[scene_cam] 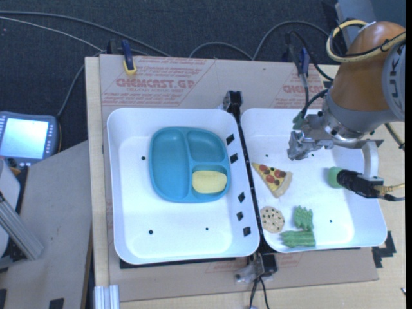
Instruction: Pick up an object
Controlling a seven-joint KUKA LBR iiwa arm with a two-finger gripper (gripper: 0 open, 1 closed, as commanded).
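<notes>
Left bin [129, 237], centre-left of frame: blue divided tray [187, 166], yellow piece [209, 181] in its lower right compartment. Right bin [380, 234]: pizza slice [273, 177] mid-frame, cookie [272, 219] below it, green toy pieces [300, 227] lower right. Gripper [297, 148] hangs upper right of pizza slice, apart from it, nothing seen between fingers; spread or pressed, cannot tell. Looks like approach step. Next: shift down-left over slice, descend, pinch.

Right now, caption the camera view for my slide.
Gripper hovers over right bin above pizza slice; blue tray sits left.
</notes>
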